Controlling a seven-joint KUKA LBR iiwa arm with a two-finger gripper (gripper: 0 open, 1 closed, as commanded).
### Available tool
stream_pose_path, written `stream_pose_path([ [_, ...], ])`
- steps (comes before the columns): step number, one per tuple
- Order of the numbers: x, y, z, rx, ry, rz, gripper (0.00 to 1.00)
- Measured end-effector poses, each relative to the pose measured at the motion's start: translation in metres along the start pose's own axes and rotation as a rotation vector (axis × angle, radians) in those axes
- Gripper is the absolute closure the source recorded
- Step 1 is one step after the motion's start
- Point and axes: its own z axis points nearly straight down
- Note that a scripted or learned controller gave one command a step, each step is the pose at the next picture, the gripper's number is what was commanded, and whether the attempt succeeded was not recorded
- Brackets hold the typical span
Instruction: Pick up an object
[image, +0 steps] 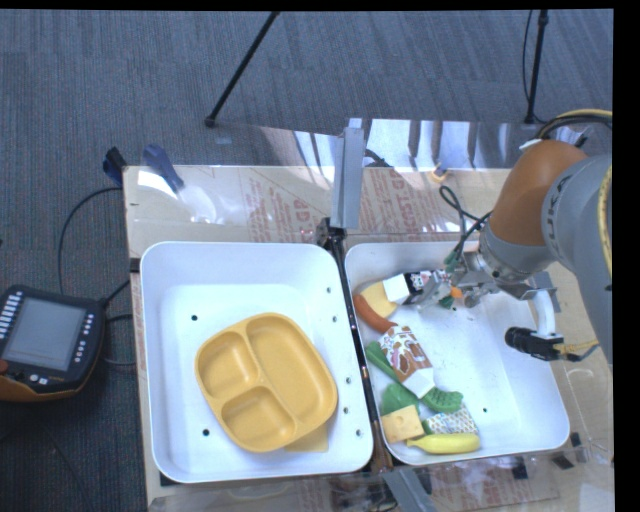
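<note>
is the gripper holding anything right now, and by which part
It cannot be told. The gripper is low in the right bin, beside a black and white object, but the view is too small to show anything between its fingers.

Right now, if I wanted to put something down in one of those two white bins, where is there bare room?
Left bin: bare floor along its far and left sides, around the yellow divided plate. Right bin: bare floor on its right half, right of the snack packet and banana. Its left edge is crowded with items, and the gripper works at the far end.
</note>
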Motion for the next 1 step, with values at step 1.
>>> stream_pose_path([
  [1,-0.0141,0.0065,-0.0007,-0.001,-0.001,-0.037,0.00],
])
